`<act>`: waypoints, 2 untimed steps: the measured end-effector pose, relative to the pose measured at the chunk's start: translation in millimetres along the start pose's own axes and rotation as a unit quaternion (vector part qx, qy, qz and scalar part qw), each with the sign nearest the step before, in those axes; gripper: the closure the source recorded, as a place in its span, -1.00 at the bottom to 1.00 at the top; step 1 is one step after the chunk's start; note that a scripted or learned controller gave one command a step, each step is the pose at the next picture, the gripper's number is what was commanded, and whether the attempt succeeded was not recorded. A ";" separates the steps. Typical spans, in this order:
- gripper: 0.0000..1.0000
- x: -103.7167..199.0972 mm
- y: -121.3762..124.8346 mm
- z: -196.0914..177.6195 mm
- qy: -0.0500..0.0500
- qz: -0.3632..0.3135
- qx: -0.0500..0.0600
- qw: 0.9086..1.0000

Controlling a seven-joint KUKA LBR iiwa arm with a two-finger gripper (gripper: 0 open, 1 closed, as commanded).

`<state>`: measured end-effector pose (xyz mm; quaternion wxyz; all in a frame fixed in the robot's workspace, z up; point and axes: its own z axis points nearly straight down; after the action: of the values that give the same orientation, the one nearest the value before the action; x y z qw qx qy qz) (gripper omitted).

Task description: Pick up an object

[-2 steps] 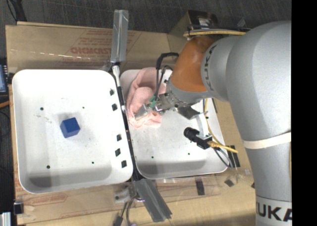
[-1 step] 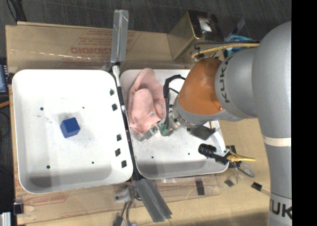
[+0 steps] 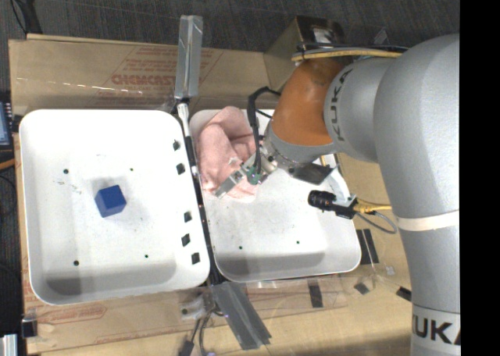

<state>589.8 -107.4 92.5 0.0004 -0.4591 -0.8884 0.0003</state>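
The left bin (image 3: 47, 190) holds a blue cube (image 3: 111, 200) near its middle. A pink cloth (image 3: 223, 147) lies bunched in the right bin (image 3: 273, 257), by its far left corner. The jaws (image 3: 238, 179) sit at the cloth's near edge; open or closed, nobody can tell. The grey arm (image 3: 406, 136) reads "KUKA", partly cut off.

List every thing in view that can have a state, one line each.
pink cloth: crumpled, in the right bin's far-left corner.
blue cube: resting flat on the left bin's floor, untouched.
gripper: down at the pink cloth's near edge.
left bin: holds the blue cube.
right bin: holds the pink cloth.
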 end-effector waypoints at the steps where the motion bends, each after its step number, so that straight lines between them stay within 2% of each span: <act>1: 1.00 0.1 0.4 -10.0 0.000 -0.002 0.000 1.000; 2: 1.00 55.9 77.1 -99.9 0.000 0.066 0.000 0.998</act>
<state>620.5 -17.2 192.3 0.0005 -0.5170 -0.8560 0.0003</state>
